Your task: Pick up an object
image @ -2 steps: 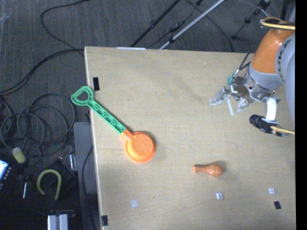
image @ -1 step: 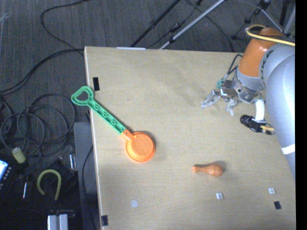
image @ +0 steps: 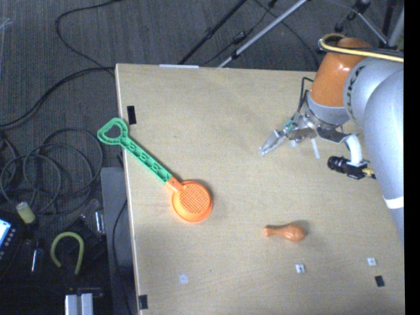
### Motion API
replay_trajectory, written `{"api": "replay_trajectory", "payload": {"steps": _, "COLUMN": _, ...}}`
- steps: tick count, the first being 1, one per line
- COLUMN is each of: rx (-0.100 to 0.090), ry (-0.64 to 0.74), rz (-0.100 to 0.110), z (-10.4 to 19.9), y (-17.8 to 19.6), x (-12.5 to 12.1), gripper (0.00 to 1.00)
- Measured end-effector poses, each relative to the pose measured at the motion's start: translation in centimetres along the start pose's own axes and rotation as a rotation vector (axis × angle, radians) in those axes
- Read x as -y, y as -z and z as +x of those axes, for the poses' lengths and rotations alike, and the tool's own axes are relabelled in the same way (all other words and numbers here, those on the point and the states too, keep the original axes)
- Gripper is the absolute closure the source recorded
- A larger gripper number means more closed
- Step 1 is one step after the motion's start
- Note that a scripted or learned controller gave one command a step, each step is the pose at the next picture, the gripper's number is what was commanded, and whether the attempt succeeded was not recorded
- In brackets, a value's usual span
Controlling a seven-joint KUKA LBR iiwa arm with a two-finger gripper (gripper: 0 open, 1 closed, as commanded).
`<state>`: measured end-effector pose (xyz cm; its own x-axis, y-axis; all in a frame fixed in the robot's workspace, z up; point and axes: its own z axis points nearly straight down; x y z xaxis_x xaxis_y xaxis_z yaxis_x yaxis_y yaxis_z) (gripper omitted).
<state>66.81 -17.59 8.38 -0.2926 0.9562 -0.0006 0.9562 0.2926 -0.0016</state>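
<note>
Gripper poised above bare board, jaws parted and gripping nothing. Orange drumstick toy lay well below gripper, nearer camera; green-handled orange strainer lay far left of gripper. Best approached by centring over drumstick, aligning across its narrow neck.

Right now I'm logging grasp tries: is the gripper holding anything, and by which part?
Nothing is held. The gripper hangs over bare board, apart from the orange drumstick-shaped toy and the green-handled strainer.

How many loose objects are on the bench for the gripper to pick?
2: a green-handled orange sieve at left, and a small orange drumstick-shaped toy lower right. The arm may hide others.
</note>
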Motion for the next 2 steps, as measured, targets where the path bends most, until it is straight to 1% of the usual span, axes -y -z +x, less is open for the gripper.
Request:
{"api": "replay_trajectory", "payload": {"steps": 1, "rx": 0.000, "ry": 0.097, "rz": -0.001, "z": 6.03, "y": 0.04, "x": -1.88, "gripper": 0.00}}
{"api": "replay_trajectory", "payload": {"steps": 2, "rx": -0.003, "ry": 0.097, "rz": -0.004, "z": 6.19, "y": 0.94, "x": -1.96, "gripper": 1.00}}
